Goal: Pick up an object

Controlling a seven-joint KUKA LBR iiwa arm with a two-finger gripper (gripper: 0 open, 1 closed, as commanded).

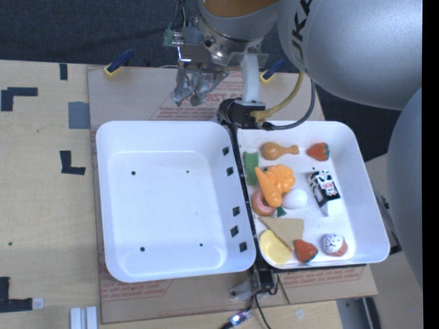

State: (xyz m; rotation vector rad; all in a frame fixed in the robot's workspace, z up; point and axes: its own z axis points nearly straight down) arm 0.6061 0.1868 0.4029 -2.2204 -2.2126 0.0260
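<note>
We see two white bins side by side on the desk (pixel 41 204). The left bin (pixel 164 252) shows bare white floor with a few dark dots. The right bin (pixel 367 204) holds toy foods: a chicken drumstick (pixel 279 150), a strawberry (pixel 318 151), a green piece (pixel 252 162), an orange figure (pixel 276 181), a pink doughnut (pixel 260 203) touching a white egg (pixel 295 199), a black-and-white carton (pixel 324 186), a tan cheese wedge (pixel 288 227), a yellow slice (pixel 275 247), a second strawberry (pixel 305 251) and a speckled ball (pixel 333 245). The claw (pixel 195 91) hangs above the cardboard behind the left bin, beyond its far rim, its grey fingers pointing down with nothing between them.
</note>
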